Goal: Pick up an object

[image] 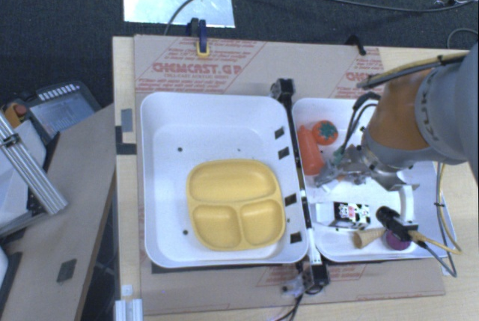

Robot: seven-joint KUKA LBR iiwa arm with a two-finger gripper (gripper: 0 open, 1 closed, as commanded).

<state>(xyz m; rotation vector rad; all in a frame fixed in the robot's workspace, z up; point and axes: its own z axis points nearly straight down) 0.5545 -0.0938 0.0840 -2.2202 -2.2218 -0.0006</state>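
The right bin (327,108) holds an orange carrot (307,150) along its left wall. A small round orange fruit with a green top (325,132) sits just behind the carrot. A black-and-white cow-patterned carton (350,213) lies near the front. Beside it at the front edge is an ice-cream cone with a purple scoop (383,239). My gripper (327,176) hangs low in this bin, pointing left, just right of the carrot's near end and above the carton. Nothing is visibly held in it. The grey arm (423,117) covers the bin's right part.
The left bin (161,162) holds a yellow divided plate (234,203) in its front half. A black divider (293,162) runs between the bins. A yellow-and-blue clamp (200,39) sits at the bench's back edge. Cables cross the dark floor behind.
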